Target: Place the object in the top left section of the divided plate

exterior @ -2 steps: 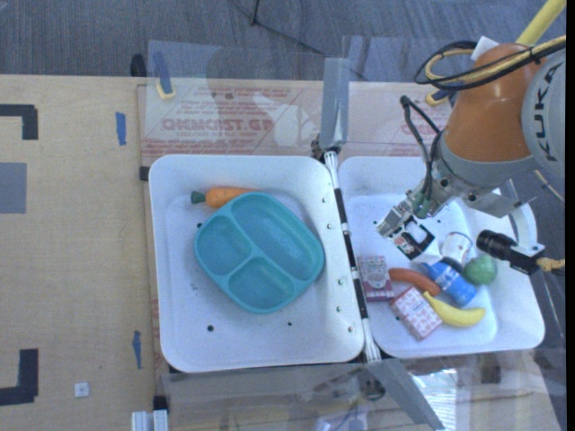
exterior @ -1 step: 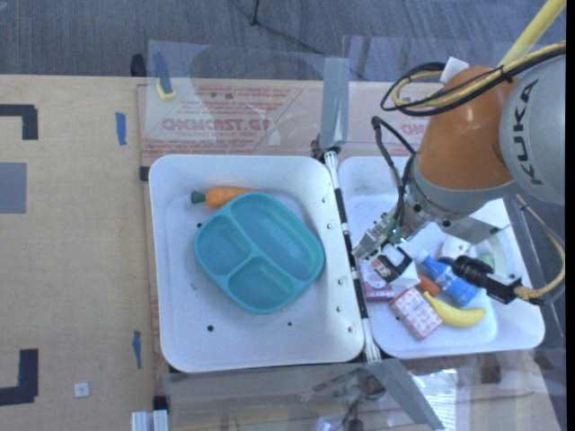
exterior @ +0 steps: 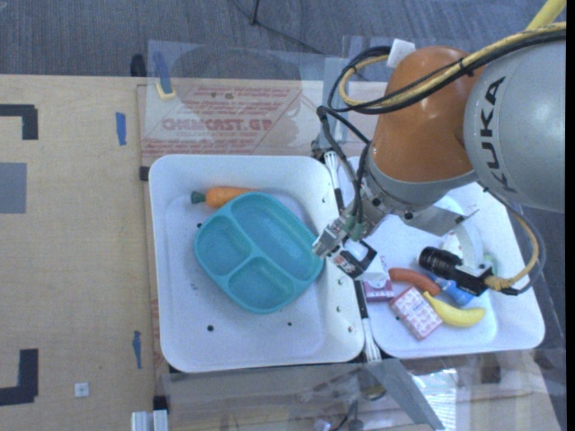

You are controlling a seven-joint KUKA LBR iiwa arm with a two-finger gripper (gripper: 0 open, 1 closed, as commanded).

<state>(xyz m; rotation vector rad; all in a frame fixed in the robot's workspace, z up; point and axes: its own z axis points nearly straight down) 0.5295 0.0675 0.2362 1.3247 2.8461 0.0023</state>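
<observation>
I can't tell the gripper's [exterior: 331, 239] state at the divided plate's [exterior: 258, 251] right rim; the toy carrot [exterior: 221, 196] lies beside the plate's upper edge, so descending here risks shoving the plate.

The arm [exterior: 521, 106] is a smooth, rounded grey casing with black "KUKA" lettering on its side. Above the wrist sits a glossy orange dome-shaped band [exterior: 422, 115]. Black and yellow cables [exterior: 359, 83] loop over and beside the orange band. The gripper [exterior: 334, 239] is small, metallic and pale.
</observation>
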